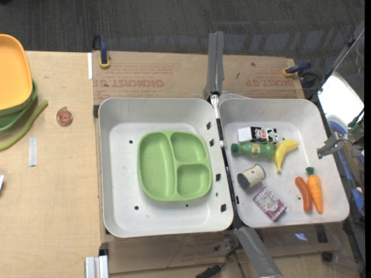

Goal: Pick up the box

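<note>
Box (pixel 269 204), small, flat and pink-patterned, was seen lying in the right bin (pixel 324 117), toward the near edge from the green bottle (pixel 253 149) and slightly to its right, tilted askew on the bin floor. Nothing was seen touching it. A second boxy item, a white and black carton (pixel 258 134), was seen lying on its side just beyond the green bottle, close to it or touching; which of the two could not be told. A banana (pixel 285 152) was placed just to the right of the green bottle, its upper end near the bottle's base. A small can (pixel 251 176) was found on its side just nearer than the green bottle, between it and the box. Two carrots (pixel 310 193) were laid side by side well to the right of the green bottle and nearer the front.

The tool (pixel 326 149) was seen far to the right of the green bottle, at the right bin's outer rim, well apart from the box and with nothing held in it. Whether it was wide or narrow could not be told.

The left bin (pixel 116 155), to the left of the green bottle, was occupied by a green divided plate (pixel 174 165). Both bins were set on the counter (pixel 58 201), and stacked plates (pixel 11 74) were seen at its far left corner.
</note>
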`<state>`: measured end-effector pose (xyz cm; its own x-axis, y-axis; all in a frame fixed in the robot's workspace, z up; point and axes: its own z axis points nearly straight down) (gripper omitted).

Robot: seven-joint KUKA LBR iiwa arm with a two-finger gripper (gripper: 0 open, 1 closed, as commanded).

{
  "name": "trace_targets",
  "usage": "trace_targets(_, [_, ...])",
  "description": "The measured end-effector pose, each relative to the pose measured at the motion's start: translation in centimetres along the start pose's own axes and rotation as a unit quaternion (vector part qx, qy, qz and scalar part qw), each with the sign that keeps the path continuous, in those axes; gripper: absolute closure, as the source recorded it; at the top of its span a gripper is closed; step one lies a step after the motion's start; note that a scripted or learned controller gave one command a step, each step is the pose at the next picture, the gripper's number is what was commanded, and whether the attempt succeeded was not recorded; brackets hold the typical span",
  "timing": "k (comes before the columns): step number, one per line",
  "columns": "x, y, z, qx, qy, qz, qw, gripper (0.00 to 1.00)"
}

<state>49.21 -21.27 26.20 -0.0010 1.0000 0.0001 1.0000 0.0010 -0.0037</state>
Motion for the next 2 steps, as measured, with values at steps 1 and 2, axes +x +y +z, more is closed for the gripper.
trace_targets(1, [7.3,-0.9,9.6,0.0,0.0,0.03,0.9995,0.0])
trace_targets(2, [8.4,-1.5,17.2,0.0,0.0,0.06,0.9982,0.0])
